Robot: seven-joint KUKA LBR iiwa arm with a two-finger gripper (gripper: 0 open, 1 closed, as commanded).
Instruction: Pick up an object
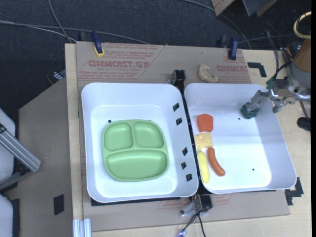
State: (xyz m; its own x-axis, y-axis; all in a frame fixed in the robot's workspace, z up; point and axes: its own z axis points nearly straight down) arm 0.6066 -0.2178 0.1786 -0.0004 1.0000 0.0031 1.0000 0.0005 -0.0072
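- The yellow banana (pixel 203 165) and orange-red sausage (pixel 216 162) lie side by side at the right bin's (pixel 276 152) near left, long axes running near-to-far.
- The gripper (pixel 248 110) hovers well apart, farther right; its finger spread cannot be told.

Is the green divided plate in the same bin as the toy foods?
No, the green plate lies in the left bin; the toy foods lie in the right bin.

Grey metal fingers (pixel 250 108), green-tipped
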